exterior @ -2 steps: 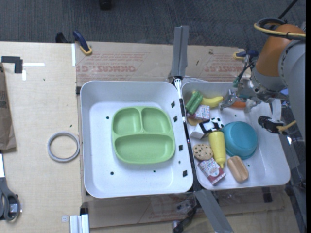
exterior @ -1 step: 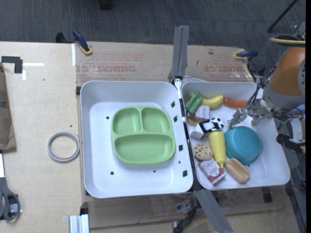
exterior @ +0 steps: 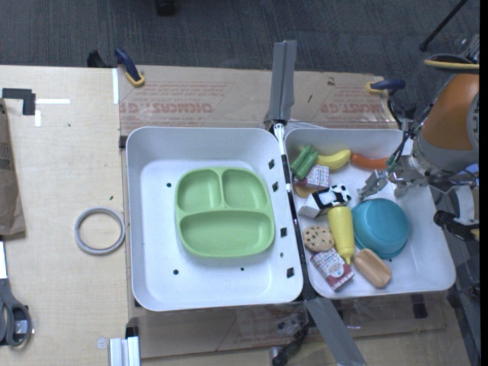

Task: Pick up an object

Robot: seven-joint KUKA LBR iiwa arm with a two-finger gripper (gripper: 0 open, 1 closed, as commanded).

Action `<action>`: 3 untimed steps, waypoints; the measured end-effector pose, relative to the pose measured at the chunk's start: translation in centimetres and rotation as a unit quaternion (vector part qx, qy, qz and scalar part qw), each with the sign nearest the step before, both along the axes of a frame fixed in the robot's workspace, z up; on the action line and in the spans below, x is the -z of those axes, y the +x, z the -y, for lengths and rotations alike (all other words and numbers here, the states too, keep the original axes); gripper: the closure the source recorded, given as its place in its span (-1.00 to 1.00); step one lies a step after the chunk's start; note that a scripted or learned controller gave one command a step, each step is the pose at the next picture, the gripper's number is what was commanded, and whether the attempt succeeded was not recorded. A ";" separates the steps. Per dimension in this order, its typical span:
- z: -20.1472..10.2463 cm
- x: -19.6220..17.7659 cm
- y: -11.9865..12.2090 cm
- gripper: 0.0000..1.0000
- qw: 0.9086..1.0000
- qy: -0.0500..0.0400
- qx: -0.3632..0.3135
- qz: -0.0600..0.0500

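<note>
My gripper (exterior: 376, 184) hangs in the right bin (exterior: 427, 277), just above the upper-left rim of the blue bowl (exterior: 383, 228). Its fingers are spread open with nothing between them. Left of it lies a black-and-white toy cow (exterior: 332, 197). Around these are a yellow bottle (exterior: 342, 231), a cookie (exterior: 318, 239), a red-and-white packet (exterior: 332, 269), a tan bun (exterior: 372, 268), a banana (exterior: 335, 158), an orange carrot (exterior: 370, 161), a green vegetable (exterior: 304, 160) and a small carton (exterior: 318, 177).
The left bin (exterior: 152, 280) holds a green divided plate (exterior: 224, 212). A grey ring (exterior: 100, 229) lies on the bench to its left, scissors (exterior: 11, 319) at the bottom-left corner. The arm's orange band (exterior: 454, 113) stands over the right bin's far right corner.
</note>
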State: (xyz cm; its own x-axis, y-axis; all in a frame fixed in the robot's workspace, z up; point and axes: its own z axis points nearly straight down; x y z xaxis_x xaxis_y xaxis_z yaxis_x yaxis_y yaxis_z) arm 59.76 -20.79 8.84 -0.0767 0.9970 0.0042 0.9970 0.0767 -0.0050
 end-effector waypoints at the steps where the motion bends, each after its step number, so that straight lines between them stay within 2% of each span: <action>1: 0.4 0.0 6.3 -1.00 0.999 0.005 0.051 -0.002; 2: -1.4 -0.1 -7.7 -1.00 1.000 0.000 -0.031 0.002; 3: -2.9 -0.5 -9.4 -1.00 0.999 -0.005 -0.037 0.013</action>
State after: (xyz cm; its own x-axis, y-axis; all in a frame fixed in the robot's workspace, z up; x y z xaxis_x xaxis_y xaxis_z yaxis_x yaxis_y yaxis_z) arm 50.38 -17.90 9.37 -0.1500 0.9887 -0.0080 0.9885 0.1501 0.0192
